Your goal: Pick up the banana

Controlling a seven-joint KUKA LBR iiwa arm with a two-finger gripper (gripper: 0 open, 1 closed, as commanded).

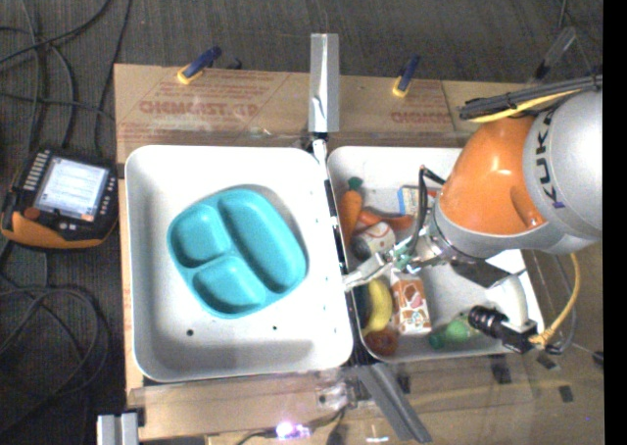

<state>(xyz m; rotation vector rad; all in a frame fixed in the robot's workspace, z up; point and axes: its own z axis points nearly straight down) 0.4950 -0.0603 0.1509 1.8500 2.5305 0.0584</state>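
The banana (375, 304), yellow with dark ends, lies near the front left corner of the right bin (509, 360). My gripper (376, 265) hangs low over that bin, just behind the banana's far end and close to the bin's left wall. Its metal tip points left, toward the divider between the bins. The orange-banded wrist (490, 188) covers the middle of the right bin and hides what lies beneath it.
A carrot (351, 206), a round red and white toy (373, 232), a small carton (411, 305), a brown item (384, 341) and a green item (451, 333) crowd around the banana. The left bin (157, 335) holds a teal divided plate (238, 249).
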